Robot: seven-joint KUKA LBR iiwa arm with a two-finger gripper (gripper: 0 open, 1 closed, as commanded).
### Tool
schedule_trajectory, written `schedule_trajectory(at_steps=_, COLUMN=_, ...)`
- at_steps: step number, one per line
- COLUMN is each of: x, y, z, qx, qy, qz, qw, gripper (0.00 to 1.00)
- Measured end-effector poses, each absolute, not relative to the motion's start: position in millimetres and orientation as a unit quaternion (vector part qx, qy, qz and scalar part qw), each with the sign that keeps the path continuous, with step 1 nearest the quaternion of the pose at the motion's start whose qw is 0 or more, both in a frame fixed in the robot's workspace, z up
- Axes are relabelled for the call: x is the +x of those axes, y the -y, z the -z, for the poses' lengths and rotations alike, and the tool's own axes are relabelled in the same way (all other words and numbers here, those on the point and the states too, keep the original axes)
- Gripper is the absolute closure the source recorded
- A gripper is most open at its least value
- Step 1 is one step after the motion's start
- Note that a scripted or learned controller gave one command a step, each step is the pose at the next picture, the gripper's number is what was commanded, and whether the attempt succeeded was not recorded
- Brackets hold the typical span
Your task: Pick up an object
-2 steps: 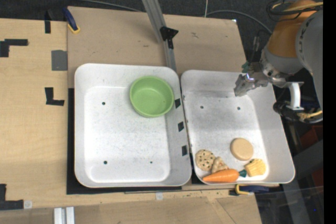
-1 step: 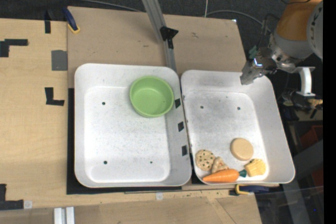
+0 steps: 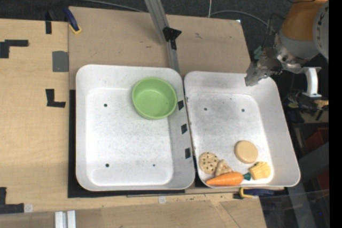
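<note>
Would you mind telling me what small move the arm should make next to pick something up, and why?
Probably bring the pincer from the far right corner of the right bin toward its near edge. That is where the items cluster: round cookie, carrot, yellow piece and speckled cookie. The round cookie lies slightly apart, so it looks the easiest target.

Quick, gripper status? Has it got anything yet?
Gripper: over the far right rim of the right bin, nothing seen in it; open or closed cannot be told from this view.
</note>
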State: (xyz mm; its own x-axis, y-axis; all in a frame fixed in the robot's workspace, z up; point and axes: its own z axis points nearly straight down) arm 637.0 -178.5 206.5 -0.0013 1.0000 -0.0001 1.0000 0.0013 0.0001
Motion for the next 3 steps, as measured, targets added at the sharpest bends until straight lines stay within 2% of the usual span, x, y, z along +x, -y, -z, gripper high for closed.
schedule_trajectory(at_steps=2, x=607.9, y=81, z=-215, qx=0.705, qy=-0.709, qz=0.0003, qw=-0.002, gripper=1.00)
schedule_trajectory(at_steps=3, x=602.2, y=28, z=-228, qx=0.704, qy=-0.710, qz=-0.0004, qw=-0.001, gripper=1.00)
